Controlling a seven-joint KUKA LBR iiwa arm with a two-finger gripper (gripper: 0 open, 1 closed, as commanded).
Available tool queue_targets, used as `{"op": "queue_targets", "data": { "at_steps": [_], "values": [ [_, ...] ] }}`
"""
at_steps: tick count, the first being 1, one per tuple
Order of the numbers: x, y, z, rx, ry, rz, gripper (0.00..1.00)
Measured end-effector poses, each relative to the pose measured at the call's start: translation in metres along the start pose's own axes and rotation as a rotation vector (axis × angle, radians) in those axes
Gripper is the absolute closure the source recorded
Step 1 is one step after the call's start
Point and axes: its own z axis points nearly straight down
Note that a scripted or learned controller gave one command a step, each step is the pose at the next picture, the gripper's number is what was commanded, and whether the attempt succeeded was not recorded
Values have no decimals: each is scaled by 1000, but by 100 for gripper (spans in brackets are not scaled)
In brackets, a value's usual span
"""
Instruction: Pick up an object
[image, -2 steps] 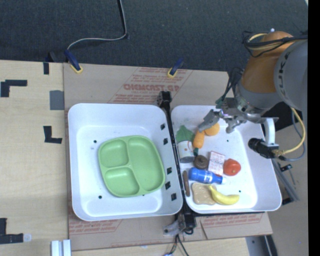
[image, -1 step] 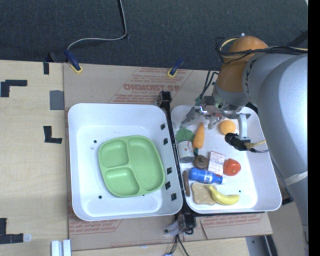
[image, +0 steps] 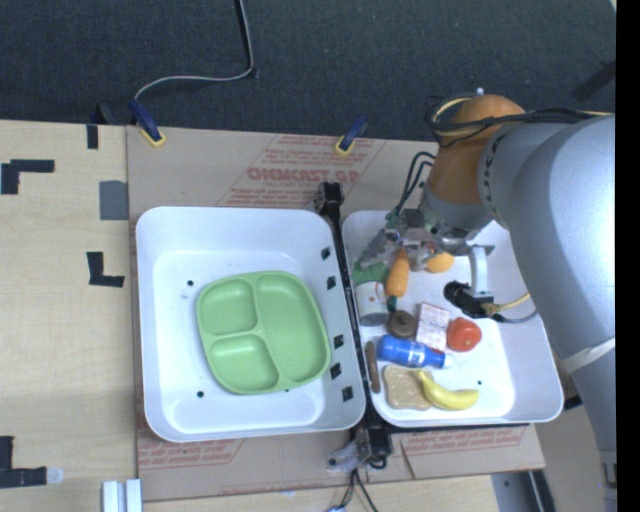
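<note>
The right bin (image: 520, 385) holds several toy foods. Among them are an orange carrot (image: 398, 276), a small orange piece (image: 438, 263), a red tomato (image: 463, 334), a blue bottle (image: 410, 352), a banana (image: 447, 394), a slice of bread (image: 402, 386), a brown donut (image: 401, 323) and a white packet (image: 432, 322). My gripper (image: 412, 243) is low over the far end of this bin, just above the carrot's top end and beside the orange piece. Whether it touches either one is not visible.
The left bin (image: 165, 300) holds a green divided plate (image: 263, 331). A black divider (image: 340, 290) runs between the bins. A green item (image: 368, 270) and a brown stick (image: 371, 366) lie along the right bin's left wall. The arm's grey bulk covers the right side.
</note>
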Motion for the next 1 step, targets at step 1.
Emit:
{"op": "queue_targets", "data": {
  "at_steps": [1],
  "values": [
    [3,12,1,0,0,0,0]
  ]
}}
